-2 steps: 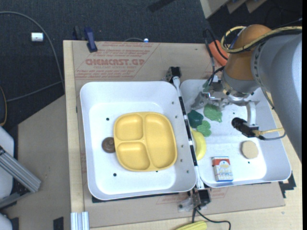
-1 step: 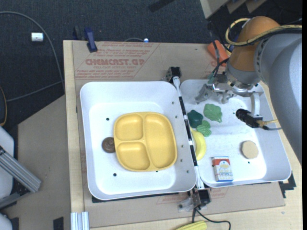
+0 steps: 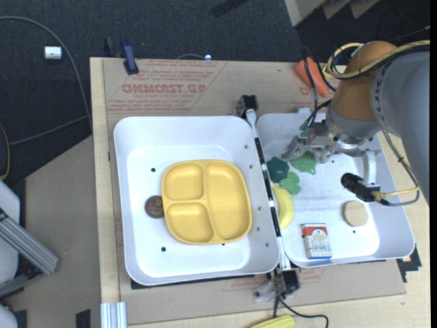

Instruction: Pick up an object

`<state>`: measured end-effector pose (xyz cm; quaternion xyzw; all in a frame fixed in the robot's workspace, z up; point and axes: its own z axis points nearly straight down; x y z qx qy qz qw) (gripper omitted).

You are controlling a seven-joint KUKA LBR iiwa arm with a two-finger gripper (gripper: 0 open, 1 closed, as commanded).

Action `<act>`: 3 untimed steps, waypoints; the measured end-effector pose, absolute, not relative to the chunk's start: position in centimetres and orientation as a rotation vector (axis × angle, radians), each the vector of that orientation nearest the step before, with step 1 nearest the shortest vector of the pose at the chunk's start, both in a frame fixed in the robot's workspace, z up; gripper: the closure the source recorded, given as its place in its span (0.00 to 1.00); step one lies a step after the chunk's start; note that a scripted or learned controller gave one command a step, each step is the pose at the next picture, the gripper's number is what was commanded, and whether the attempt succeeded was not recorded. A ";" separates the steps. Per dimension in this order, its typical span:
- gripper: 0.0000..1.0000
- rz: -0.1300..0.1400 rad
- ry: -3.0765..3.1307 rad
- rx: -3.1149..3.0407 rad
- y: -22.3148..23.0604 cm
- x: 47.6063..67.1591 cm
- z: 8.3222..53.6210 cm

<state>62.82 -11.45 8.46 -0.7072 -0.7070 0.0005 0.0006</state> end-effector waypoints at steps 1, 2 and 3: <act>1.00 0.000 -2.222 -2.222 -11.4 62.9 9.5; 0.00 0.000 -2.221 -2.222 -11.4 62.9 9.5; 0.00 -0.003 -2.224 -2.221 -4.8 60.8 18.6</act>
